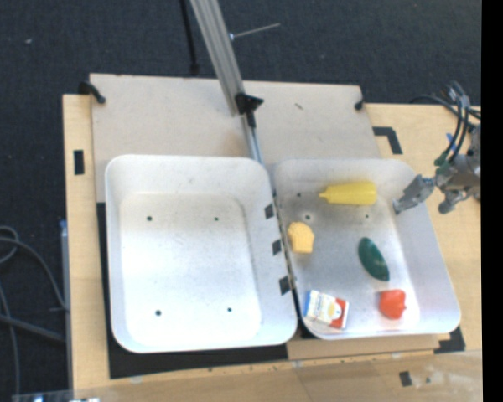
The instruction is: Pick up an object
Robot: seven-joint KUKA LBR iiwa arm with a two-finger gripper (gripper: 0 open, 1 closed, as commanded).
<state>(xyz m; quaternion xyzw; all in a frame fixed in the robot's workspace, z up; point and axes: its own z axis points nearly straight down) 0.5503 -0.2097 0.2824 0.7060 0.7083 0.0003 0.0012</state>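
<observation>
In the camera view the gripper (421, 193) hangs over the right bin's (427, 249) far right rim, jaws apart and gripping nothing; 5 objects lie apart for easy picking, the bottle (350, 193) nearest, just left of the jaws.

right bin (419, 249) holds yellow bottle (350, 194), green object (373, 258), red object (392, 304), carton (326, 310).

I see my pincer (426, 193) at the right edge of the frame, a little above mid-height. Its grey fingers (408, 194) spread apart, pointing left and slightly down, with nothing between them. Cables trail off behind the wrist toward the upper right.
</observation>
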